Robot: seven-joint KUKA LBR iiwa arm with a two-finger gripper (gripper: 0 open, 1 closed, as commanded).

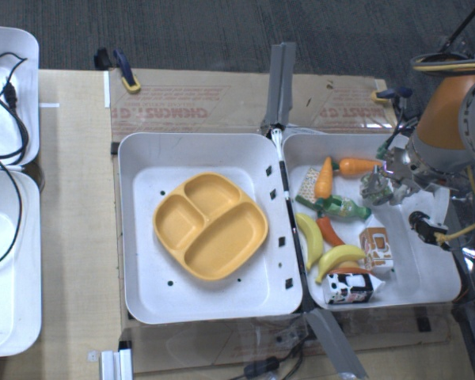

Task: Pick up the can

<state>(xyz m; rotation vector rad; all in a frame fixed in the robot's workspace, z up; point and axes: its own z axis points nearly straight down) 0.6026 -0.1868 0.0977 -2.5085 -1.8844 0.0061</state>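
My hand hangs over the right bin, near its far edge; I cannot tell its opening. No can is identifiable among the toy food.

Plate in left bin

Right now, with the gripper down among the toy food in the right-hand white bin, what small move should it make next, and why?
Probably lift a little. The gripper sits beside the orange plastic carrot and the green plastic bottle, neither a can. A reddish item half hidden under the yellow toy banana might be the can; I cannot tell.
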